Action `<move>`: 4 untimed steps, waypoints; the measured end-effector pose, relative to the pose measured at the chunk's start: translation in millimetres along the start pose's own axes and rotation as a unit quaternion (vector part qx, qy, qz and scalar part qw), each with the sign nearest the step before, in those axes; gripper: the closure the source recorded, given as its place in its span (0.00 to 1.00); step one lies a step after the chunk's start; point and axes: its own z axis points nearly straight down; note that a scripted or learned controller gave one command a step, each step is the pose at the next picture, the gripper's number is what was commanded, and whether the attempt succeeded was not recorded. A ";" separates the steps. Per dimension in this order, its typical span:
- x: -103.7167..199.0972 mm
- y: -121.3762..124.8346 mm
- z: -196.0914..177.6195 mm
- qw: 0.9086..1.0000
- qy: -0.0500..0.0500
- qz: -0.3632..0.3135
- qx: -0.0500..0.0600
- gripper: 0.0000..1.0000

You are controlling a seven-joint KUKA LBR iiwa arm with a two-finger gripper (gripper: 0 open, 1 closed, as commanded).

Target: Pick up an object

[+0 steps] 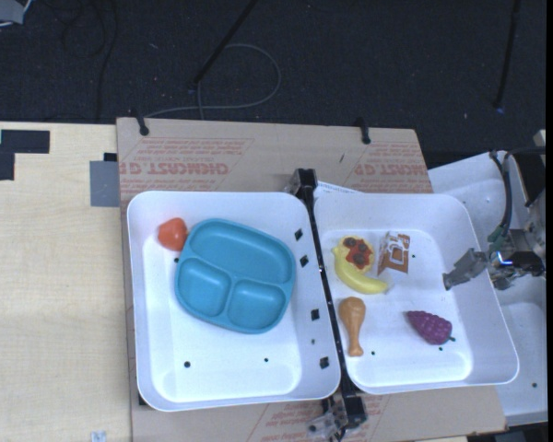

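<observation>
Two shallow white bins sit side by side on a sheet of cardboard [258, 159] laid over the bench; the left bin [157, 357] holds a blue divided plate [233, 274] lying flat near its middle, and an orange-red tomato [172, 234] rests just beside the plate's upper left corner, close to the bin's rim. The right bin [484, 339] holds the smaller pieces: a yellow banana [359, 279] lies near the bin's upper left part with a small red and dark item [357, 248] on top of it; a small white and orange packet [395, 252] lies just beside the banana on its right; a brown chicken drumstick [352, 323] lies below the banana, its thin end pointing toward the bin's near edge; a purple bunch of grapes [429, 326] lies to the right of the drumstick, well apart from it. The gripper [464, 270] reaches in from the right, over the right side of the right bin, above the grapes in the picture; nothing shows between its fingers; how wide it stands open cannot be told from this view.
</observation>
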 end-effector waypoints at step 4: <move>1.1 10.6 165.3 1.000 0.000 -0.001 -0.004 0.00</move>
